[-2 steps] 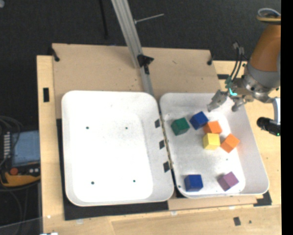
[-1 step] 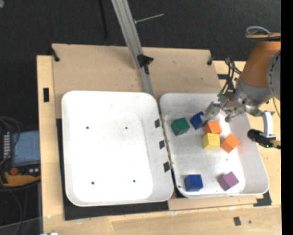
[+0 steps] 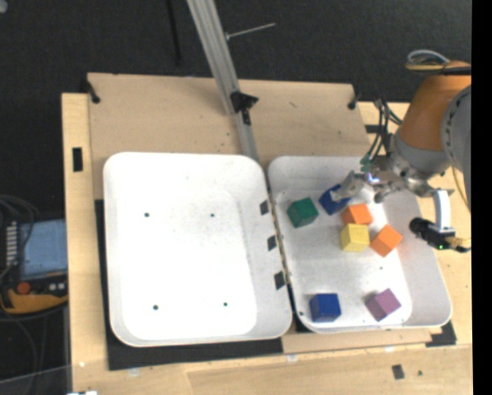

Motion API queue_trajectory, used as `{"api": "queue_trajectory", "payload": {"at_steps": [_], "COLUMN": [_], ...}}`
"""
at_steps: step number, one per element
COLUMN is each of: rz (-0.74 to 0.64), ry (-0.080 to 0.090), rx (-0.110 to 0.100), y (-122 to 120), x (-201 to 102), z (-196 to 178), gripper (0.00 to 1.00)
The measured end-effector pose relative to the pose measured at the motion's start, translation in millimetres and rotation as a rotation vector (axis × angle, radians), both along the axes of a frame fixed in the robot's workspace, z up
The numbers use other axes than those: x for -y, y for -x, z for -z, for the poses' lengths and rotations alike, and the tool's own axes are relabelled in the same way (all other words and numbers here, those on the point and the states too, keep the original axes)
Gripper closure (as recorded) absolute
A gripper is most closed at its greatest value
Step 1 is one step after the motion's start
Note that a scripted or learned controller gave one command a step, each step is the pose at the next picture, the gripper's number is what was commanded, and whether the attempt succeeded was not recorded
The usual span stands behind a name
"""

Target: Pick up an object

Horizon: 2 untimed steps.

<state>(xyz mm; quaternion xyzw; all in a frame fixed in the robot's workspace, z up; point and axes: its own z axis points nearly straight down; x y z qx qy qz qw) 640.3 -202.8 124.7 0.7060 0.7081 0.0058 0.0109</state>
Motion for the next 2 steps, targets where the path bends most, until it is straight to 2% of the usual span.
{"api": "queue_trajectory", "payload": {"at_steps": [1, 2], "rz": [-0.001, 0.0], "ry": [0.001, -0.005], "rx": [0.006, -0.015], "y": [-2, 1], "x": [1, -1], "z": [-11, -75], "gripper": [1.0, 1.0]}}
